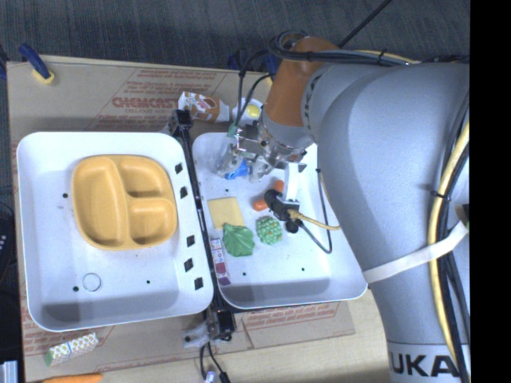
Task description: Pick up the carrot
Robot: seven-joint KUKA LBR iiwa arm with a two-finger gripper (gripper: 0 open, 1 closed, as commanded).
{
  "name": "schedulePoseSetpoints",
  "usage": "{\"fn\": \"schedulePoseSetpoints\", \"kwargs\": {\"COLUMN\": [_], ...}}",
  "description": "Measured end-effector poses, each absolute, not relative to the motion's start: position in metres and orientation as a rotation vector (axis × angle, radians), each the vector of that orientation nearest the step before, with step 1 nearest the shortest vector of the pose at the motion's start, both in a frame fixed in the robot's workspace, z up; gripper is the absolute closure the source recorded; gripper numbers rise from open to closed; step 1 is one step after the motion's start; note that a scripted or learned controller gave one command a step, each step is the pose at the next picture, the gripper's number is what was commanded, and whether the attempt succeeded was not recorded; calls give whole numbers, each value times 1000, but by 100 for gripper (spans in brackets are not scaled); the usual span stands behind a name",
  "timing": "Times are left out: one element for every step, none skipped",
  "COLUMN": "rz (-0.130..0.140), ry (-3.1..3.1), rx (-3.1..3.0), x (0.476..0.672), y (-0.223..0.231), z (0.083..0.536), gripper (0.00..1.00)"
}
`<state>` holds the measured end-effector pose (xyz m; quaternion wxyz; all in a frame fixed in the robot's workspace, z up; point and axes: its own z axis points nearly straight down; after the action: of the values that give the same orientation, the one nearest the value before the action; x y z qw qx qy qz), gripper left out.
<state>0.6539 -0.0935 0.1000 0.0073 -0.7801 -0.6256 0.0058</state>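
Note:
The carrot (pixel 259 204) is a small orange piece lying on the floor of the right bin (pixel 319 282), near its middle. A black cable end from the arm lies right beside it on the right. My gripper (pixel 246 156) hangs over the far left part of the right bin, up and to the left of the carrot and apart from it. A small blue object (pixel 232 172) lies just below the gripper.
The right bin also holds a yellow cheese slice (pixel 224 211), a green leafy piece (pixel 238 239) and a green bumpy ball (pixel 269 230). A yellow divided plate (pixel 124 200) sits in the left bin (pixel 48 294). The grey arm covers the right bin's right side.

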Motion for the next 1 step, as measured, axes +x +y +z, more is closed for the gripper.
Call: {"fn": "schedulePoseSetpoints", "kwargs": {"rz": [1], "ry": [-1813], "rx": [-2564], "x": [615], "y": [-86], "z": [252], "gripper": [100]}}
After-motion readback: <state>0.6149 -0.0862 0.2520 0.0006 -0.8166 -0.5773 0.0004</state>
